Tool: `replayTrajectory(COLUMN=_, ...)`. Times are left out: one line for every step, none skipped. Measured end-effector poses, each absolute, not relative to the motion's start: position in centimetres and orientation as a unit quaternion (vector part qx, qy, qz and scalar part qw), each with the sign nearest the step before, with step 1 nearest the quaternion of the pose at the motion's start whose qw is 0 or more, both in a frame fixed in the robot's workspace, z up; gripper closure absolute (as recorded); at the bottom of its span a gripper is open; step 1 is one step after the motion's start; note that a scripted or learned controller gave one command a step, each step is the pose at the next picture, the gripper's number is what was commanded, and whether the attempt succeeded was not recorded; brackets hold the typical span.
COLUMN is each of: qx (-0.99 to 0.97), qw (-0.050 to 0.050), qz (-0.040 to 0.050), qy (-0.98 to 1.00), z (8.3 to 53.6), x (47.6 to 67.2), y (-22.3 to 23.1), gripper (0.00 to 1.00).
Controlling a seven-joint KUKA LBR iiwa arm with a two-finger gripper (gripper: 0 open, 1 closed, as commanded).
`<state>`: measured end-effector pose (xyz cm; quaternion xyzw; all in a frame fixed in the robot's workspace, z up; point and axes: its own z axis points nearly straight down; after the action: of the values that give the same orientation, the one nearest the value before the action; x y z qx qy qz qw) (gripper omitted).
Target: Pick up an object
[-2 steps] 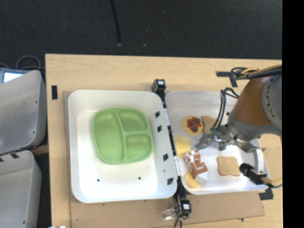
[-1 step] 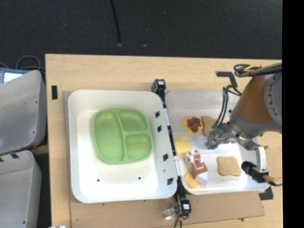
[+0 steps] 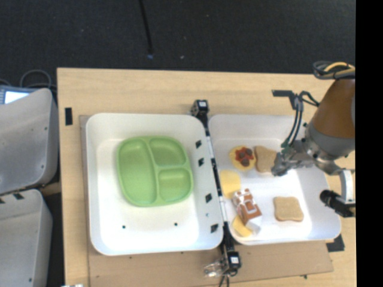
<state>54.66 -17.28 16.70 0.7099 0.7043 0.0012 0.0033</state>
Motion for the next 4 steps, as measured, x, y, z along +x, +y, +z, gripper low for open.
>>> replayTrajectory(qx=0.706, qw=0.003, qz=0.0013, qy=0.708, z=21.2, x=54.4, y=-17.2, gripper=1.00)
replayTrajectory(qx=0.706, qw=0.003, qz=0.0013, qy=0.708, z=24.9, x=54.6, y=-17.4, gripper=1.00)
replayTrajectory(qx=0.705, qw=0.001, qz=0.0011, qy=0.709, z=25.4, x=54.8, y=-11.9, gripper=1.00)
replayTrajectory(qx=0.705, qw=0.000, qz=0.0008, qy=0.710, z=25.1, x=54.6, y=-5.8, gripper=1.00)
